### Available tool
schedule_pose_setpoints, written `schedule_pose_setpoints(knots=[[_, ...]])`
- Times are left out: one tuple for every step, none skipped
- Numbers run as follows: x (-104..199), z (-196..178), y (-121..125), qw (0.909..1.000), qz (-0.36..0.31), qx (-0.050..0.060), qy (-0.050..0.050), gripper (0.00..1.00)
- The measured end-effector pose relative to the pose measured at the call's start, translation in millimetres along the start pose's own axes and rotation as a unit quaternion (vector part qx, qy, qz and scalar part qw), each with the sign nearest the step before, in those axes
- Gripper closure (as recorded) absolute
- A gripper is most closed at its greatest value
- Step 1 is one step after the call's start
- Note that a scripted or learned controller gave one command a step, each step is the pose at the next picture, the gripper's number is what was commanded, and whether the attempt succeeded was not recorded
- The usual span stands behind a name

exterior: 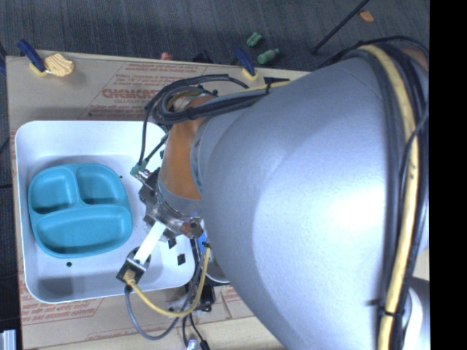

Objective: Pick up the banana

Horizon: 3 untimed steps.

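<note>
- The big grey arm [306,195] is reaching in from the right & covering most of the right side.
- Its orange band [179,162] is sitting over the left bin's [29,141] right edge.
- A blue tray [76,210] w/ 3 parts is lying in the left bin.
- Gripper: can't tell how the jaws are standing.
- Banana: can't tell where it's lying.

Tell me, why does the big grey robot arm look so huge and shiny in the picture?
In the camera view, the grey arm sits close to the lens, so it looks giant and hides much of the bench; light bounces off its curved shell, making a soft whitish glare, while the blue plate in the white bin looks evenly lit.
</note>
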<state>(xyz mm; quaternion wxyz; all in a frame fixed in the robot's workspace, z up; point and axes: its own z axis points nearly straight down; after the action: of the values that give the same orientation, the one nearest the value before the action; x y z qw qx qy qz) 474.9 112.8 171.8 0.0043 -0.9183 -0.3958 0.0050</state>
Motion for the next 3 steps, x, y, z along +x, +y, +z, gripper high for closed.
schedule_pose_setpoints(knots=[[-85,-20,82,0.9999,0.009,-0.004,0.002,1.0],[-35,-19,34,0.9996,-0.029,-0.003,0.002,1.0],[7,-13,-6,0.9994,0.034,-0.003,0.001,1.0]])
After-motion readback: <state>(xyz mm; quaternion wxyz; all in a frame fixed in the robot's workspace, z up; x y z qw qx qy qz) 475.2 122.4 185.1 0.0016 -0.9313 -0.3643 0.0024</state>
